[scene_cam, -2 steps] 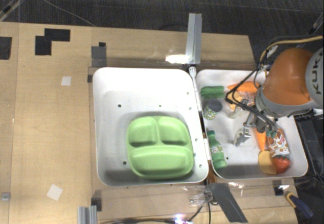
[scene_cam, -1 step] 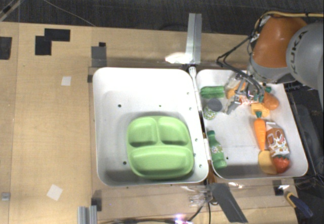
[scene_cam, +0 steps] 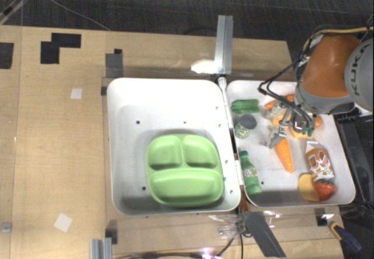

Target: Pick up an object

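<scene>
The right bin (scene_cam: pixel 266 190) holds several small objects. A green block (scene_cam: pixel 244 106) lies at its far left, with a grey round piece (scene_cam: pixel 248 122) just below it. A green bottle (scene_cam: pixel 250 173) lies along the left wall. An orange carrot (scene_cam: pixel 284 154) lies in the middle. An orange and white packet (scene_cam: pixel 319 163) rests to its right, above a yellow fruit (scene_cam: pixel 308 185) and a red one (scene_cam: pixel 326 189). My gripper (scene_cam: pixel 286 126) hangs low over the bin's upper middle, just above the carrot's top end. A small orange object (scene_cam: pixel 304 129) sits right beside it.
The left bin (scene_cam: pixel 125 135) holds a green divided plate (scene_cam: pixel 184 169). A metal post (scene_cam: pixel 224 44) stands behind the wall between the bins. The arm's orange band (scene_cam: pixel 330 68) looms over the right bin's far right corner.
</scene>
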